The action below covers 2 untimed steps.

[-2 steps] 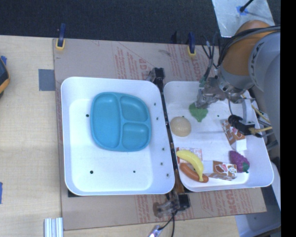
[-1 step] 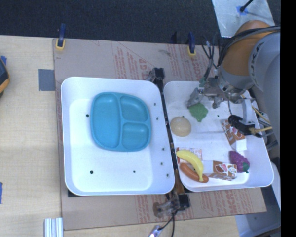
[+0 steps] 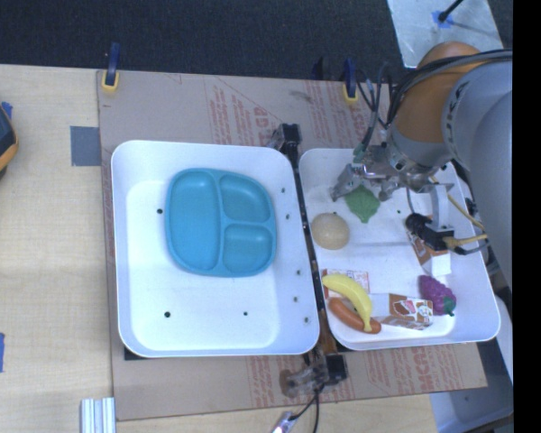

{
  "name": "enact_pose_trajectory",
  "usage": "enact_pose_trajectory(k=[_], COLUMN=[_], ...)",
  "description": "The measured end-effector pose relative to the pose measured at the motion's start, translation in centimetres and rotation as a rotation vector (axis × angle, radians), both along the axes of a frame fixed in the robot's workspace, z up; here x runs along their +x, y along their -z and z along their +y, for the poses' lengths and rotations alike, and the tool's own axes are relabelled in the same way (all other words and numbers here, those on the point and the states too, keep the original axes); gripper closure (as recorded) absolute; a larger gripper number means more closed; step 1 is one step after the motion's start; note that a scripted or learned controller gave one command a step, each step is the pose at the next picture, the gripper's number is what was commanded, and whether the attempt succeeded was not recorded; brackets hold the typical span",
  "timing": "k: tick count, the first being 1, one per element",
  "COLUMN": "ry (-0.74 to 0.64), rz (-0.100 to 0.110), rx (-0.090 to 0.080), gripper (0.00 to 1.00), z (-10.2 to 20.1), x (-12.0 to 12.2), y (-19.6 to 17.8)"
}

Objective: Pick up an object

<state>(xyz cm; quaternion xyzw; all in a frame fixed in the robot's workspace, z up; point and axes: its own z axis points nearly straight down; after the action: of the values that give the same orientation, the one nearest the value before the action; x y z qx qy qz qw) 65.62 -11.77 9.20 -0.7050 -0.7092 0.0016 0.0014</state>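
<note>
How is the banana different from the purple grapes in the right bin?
The banana is yellow, long and curved; the grapes are purple and a short, lumpy bunch. The banana lies toward the bin's left side, against a reddish sausage, while the grapes sit near the right wall. Both are small toy foods lying near the front of the right bin.

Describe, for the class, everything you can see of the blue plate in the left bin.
The blue plate is a light-blue divided dish, plastic by its look, with rounded corners and three compartments: one tall section on the left and two smaller ones stacked on the right. It lies flat and upright on the floor of the left white bin, toward the bin's far half. Its compartments hold nothing, and only the bin touches it.
</note>
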Motion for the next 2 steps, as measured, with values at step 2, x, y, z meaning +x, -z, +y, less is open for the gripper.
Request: enact_pose_trajectory(k=[2], ry=[0.0], rz=[0.001], rx=[0.0], gripper=[0.0], z=[0.8], x=[0.0], y=[0.0])
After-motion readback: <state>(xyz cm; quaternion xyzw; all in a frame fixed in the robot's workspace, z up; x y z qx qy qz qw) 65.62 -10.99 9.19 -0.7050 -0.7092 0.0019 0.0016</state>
